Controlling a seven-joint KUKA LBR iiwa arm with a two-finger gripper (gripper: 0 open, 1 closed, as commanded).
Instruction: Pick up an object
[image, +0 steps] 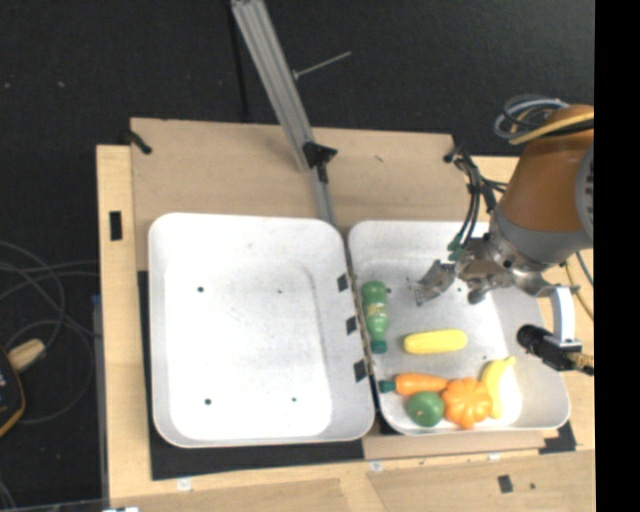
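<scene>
The jaws hang over the upper middle of the right bin, above bare white floor, and nothing sits between them; whether they are released or clenched cannot be told from this slanted view. The nearest thing to them is a yellow corn cob, lying crosswise just below them in the picture and apart from them. To their left, against the bin's left wall, a green bottle lies lengthwise; it carries a pale label, but the writing is too small to read. Along the bin's near edge a cluster lies close together: an orange carrot, a green round fruit just beneath it, an orange bell pepper touching that fruit, and a yellow banana leaning by the pepper's right side. The left bin stands beside the right one on the desk. The arm reaches in from the right, its orange band high at the frame's edge and its grey wrist angled down and leftward toward the bin's middle.
</scene>
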